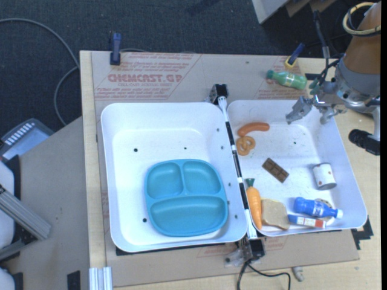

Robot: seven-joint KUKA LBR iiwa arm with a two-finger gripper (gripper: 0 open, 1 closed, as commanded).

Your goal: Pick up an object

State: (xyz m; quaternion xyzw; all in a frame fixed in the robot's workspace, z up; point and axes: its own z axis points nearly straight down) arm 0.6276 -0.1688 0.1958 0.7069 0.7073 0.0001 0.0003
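My gripper (312,112) hangs over the far right corner of the right bin (347,156), its two fingers spread open with nothing between them. Below and to its left lie an orange sausage (253,127) and a pretzel (245,144). A brown bar (276,170) rests mid-bin. Nearer the front are a white can (325,176), a blue bottle (314,208), a small tube (305,222), a bread slice (274,214) and a carrot (254,203).
The left bin (121,132) holds a blue divided plate (186,196). A green bottle (287,78) lies on the bench behind the right bin. A blue clamp (115,47) stands at the board's far left corner.
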